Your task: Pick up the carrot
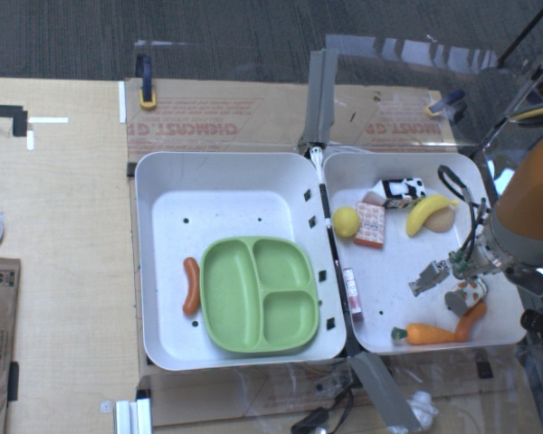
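Two bins: white and shallow, side by side on the table [54, 179], the left bin [154, 269] and the right bin [376, 328] meeting at a central divider.
Left bin: holds a green three-compartment plate [258, 293] toward its front, with a small orange sausage [192, 286] lying lengthwise just left of the plate.
Right bin, back half: a lemon [346, 221], a small red-and-white carton [371, 225] just right of it, a black-and-white toy [403, 190] behind, and a banana [427, 212] lying slantwise beside a pale round object [442, 221].
Carrot [432, 334]: lying flat near the front wall of the right bin, green stub pointing left, orange body pointing right.
Second orange piece [471, 319]: tilted, its lower end touching or just beside the carrot's right end; what it is cannot be told.
Arm [529, 202]: enters from the right, orange band showing at the edge of the view.
Gripper [445, 277]: low over the right bin, above and slightly behind the carrot, not touching it; its grey fingers look spread apart with nothing between them.
Bin edge: a thin white-and-red stick [351, 295] lies along the divider.
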Tool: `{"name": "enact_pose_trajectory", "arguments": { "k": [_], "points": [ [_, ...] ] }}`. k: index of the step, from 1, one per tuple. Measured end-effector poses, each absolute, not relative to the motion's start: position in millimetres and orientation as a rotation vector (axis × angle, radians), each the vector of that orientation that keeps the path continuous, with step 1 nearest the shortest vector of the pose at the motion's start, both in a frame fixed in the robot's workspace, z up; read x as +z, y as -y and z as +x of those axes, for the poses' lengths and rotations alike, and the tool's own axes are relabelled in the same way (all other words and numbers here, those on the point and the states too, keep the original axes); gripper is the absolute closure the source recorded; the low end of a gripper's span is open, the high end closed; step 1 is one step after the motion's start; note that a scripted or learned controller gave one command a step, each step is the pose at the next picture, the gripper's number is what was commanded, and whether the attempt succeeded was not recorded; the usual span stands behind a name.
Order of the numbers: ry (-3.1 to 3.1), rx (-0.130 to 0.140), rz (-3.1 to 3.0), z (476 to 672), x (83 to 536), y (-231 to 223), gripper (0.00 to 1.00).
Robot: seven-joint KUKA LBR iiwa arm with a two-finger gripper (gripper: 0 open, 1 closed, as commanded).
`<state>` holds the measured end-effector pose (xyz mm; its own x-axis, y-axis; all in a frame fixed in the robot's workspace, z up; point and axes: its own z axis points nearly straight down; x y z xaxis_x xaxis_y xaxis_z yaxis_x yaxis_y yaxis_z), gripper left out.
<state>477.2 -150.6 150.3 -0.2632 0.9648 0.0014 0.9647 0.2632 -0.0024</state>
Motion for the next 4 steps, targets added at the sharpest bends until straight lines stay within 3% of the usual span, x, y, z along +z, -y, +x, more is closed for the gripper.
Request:
{"name": "enact_pose_trajectory", "arguments": {
  "k": [1,2,3,4],
  "points": [
    [2.669,0.0,-1.655,477.9,140.5,132.1,0.0],
    [2.852,-0.001,-1.321,478.2,165.5,159.9,0.0],
    [2.638,0.0,-1.71,478.8,211.8,147.1,0.0],
    [2.649,0.0,-1.687,477.4,91.1,109.9,0.0]
  ]
}}
